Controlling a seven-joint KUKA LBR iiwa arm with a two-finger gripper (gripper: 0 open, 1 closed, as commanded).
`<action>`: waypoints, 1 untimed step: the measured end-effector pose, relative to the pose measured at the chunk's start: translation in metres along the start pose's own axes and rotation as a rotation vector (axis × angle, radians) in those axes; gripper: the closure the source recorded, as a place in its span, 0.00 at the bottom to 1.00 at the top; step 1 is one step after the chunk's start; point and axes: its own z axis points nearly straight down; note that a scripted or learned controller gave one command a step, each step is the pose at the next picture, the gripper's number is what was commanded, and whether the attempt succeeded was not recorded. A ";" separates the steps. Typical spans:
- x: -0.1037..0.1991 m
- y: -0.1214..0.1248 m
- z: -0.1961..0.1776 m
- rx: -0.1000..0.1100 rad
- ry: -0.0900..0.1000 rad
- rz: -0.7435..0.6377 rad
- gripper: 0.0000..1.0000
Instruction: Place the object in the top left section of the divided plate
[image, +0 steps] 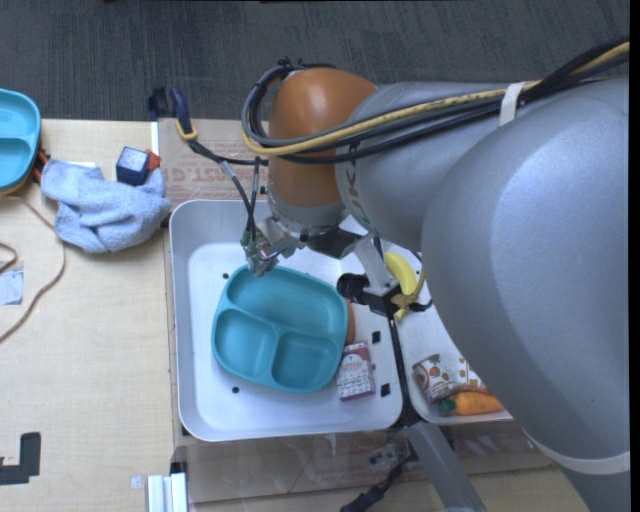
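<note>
BENCH, OVERHEAD: The grey arm (500, 250) reaches in from the right and hangs its gripper (262, 256) over the far rim of the teal divided plate (280, 330), which sits in the left bin (190, 300). Whether the gripper is spread or closed can't be told from this angle, nor whether it carries anything; the tip is a small grey blur vs. the white bin floor.

All 3 sections of the plate look bare, so the placing seems not yet done. Which item is meant is unclear. The nearest candidate is a small printed packet (355, 372) lying flat, touching the plate's near-right edge. A banana (402, 275) and a carrot (472, 404) lie in the right bin (428, 325), partly under the arm.

The packet is prob. light, thin and a bit slick, and likely to flex or slide if pinched flat, so a grip across one short edge looks safest. The banana and carrot look like toy food, i.e. stiff and light, and best taken across the middle.

A crumpled cloth (105, 205) lies on the bench to the left, well apart from the bins.
</note>
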 end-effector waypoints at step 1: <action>0.000 0.000 0.000 -0.001 0.000 0.000 0.00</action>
